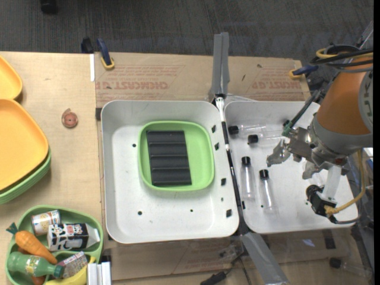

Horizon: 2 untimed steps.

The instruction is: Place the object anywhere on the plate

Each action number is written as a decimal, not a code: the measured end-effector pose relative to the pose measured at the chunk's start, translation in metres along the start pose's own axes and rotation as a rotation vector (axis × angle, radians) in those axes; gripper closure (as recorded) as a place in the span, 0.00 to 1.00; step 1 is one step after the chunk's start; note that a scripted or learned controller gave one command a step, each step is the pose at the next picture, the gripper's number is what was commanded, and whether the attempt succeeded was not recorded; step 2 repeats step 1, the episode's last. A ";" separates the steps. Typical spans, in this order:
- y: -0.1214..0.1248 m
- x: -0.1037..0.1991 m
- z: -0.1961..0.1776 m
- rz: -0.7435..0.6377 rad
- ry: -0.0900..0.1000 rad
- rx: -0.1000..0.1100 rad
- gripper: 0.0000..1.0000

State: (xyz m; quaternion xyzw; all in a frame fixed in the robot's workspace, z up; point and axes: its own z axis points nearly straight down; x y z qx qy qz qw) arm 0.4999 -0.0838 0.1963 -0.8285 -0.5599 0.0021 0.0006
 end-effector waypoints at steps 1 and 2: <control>0.043 -0.076 -0.138 0.011 0.000 0.000 0.00; 0.043 -0.076 -0.138 0.011 0.000 0.000 0.00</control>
